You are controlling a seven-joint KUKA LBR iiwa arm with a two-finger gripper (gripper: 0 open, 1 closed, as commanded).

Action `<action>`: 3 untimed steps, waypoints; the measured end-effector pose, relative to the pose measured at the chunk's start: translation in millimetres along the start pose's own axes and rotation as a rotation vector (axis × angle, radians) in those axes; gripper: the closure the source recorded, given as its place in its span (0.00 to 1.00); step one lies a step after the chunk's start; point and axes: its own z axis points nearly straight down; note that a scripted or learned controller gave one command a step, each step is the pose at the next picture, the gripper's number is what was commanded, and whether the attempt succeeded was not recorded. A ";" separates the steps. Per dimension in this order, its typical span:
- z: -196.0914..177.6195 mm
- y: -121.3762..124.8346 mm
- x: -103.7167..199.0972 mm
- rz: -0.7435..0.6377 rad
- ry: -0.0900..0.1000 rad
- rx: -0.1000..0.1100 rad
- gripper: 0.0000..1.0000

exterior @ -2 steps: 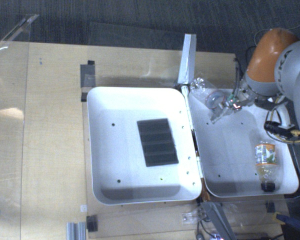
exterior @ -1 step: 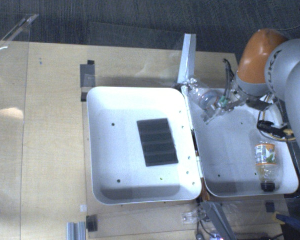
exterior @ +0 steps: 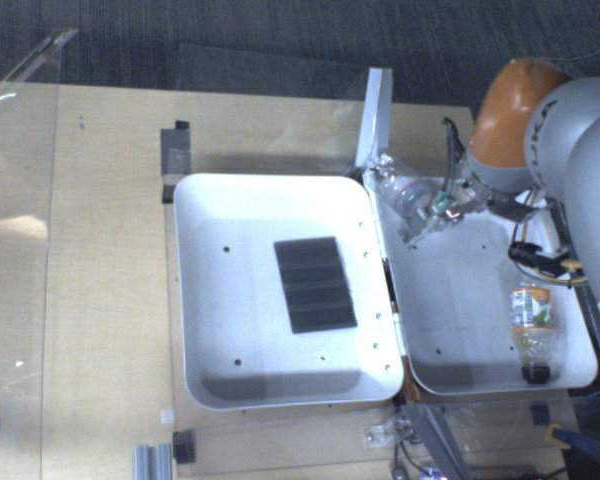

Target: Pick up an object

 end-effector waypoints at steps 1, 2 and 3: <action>0.0 0.7 1.0 -0.001 0.001 -0.001 0.00; 0.0 1.5 2.8 0.009 0.001 -0.001 0.00; -8.8 0.0 3.4 0.006 0.004 0.005 1.00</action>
